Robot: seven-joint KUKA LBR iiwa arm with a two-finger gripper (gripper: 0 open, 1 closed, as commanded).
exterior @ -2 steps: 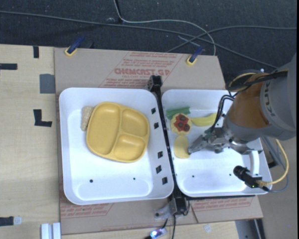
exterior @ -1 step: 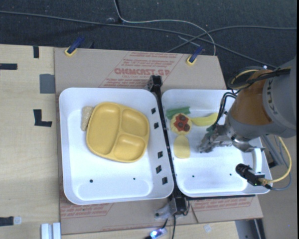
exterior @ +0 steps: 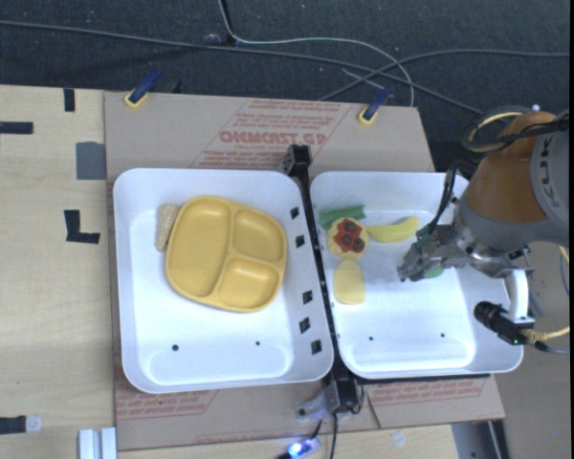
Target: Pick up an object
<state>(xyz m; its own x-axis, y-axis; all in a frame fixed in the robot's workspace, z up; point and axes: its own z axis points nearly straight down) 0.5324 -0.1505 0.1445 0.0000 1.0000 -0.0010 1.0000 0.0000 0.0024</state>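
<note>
Yellow banana (exterior: 393, 229) lies just beside the claw (exterior: 416, 266) in the right bin (exterior: 402, 347); its grip seems unreadable.

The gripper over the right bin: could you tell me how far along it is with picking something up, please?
Nothing looks picked up yet. The gripper is low in the right bin, beside the banana, with no object visible between its fingers. The green piece, red item and pale yellow piece lie in the bin. Closing on an object and lifting it remain.

floor: dark carpet (exterior: 96, 27) (cables (exterior: 297, 41) across) | bench: wood (exterior: 29, 285) | cardboard sheet (exterior: 268, 132)
</note>
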